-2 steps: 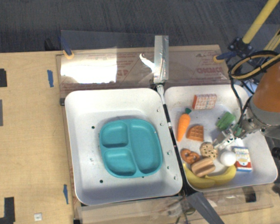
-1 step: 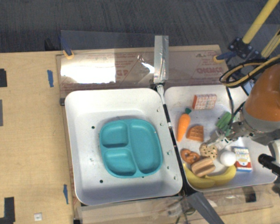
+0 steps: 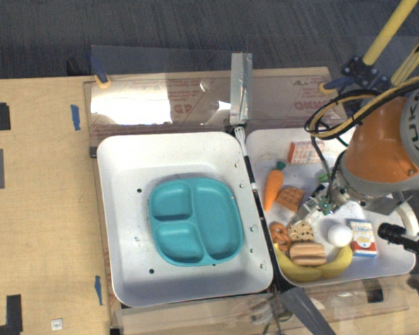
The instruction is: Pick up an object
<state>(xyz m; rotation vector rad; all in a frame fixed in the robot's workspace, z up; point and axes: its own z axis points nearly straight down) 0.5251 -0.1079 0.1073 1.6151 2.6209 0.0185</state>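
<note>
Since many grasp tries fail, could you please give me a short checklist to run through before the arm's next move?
1. Pincer over the right bin, above the toy food: ok.
2. Object held in the pincer: cannot tell.
3. Targets in reach: carrot, egg, banana, milk carton lie nearby: ok.
4. Items spaced for a clean pick: not ok, they are crowded together.
5. Teal tray lies flat in the left bin: ok.

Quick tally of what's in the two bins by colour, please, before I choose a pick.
Teal: 1, tray, left bin
Orange: 1, carrot
Yellow: 1, banana
White: 1, egg
Brown: 4, waffle, pretzel, cracker, hot dog
Printed: 2, box, carton
Total: 10
</note>
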